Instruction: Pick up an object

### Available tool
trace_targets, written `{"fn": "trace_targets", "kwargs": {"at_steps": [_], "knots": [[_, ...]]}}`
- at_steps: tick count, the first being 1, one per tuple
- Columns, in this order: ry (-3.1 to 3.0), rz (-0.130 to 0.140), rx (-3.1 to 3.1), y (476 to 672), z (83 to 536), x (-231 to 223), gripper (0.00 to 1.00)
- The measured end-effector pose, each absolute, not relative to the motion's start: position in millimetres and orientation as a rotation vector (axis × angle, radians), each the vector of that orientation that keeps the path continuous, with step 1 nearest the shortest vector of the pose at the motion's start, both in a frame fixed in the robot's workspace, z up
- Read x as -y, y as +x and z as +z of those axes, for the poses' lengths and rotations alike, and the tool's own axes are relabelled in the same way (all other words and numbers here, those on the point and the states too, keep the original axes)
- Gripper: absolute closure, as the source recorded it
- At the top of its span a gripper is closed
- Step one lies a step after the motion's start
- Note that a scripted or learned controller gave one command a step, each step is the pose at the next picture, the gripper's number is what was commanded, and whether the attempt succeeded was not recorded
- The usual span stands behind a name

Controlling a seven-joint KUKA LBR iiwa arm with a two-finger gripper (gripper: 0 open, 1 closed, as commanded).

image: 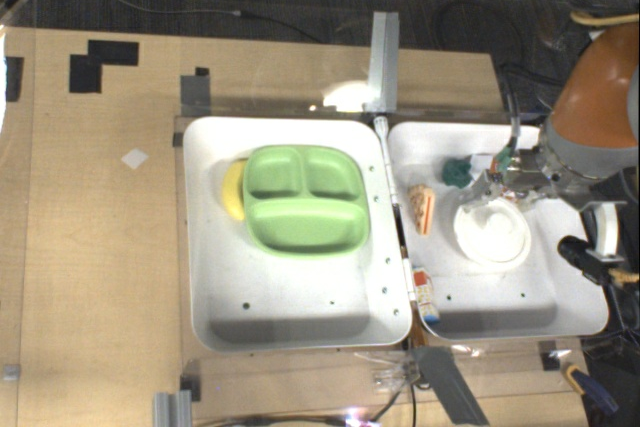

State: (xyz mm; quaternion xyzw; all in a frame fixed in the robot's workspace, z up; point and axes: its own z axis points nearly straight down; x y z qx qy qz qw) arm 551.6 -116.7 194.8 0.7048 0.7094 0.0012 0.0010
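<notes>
— Bench (90,245) holds 2 white bins; what's in each?
— Left bin (215,305): green tray (303,198) over a yellow thing (232,190). Right bin (570,300): white bowl (491,232), teal lump (457,172), orange packet (422,208), tube (424,296) at its left wall.
— And the gripper (507,177)?
— Above the bowl; fingers' spread, cannot tell.

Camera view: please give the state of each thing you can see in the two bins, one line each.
Green tray: upright in the left bin, lying over the yellow thing.
Yellow thing: partly hidden under the tray's left edge.
White bowl: upright in the right bin.
Teal thing: lying behind the bowl.
Small packet: lying left of the bowl.
Tube: lying along the right bin's left wall.
Gripper: above the bowl's far rim.
</notes>
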Motion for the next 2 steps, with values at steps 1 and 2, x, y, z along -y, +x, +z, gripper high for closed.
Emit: {"fn": "trace_targets", "kwargs": {"at_steps": [1, 2], "knots": [[2.166, 0.007, -2.268, 616.8, 97.0, 123.4, 0.0], [2.53, 0.008, -1.855, 609.8, 87.2, 133.1, 0.0]]}}
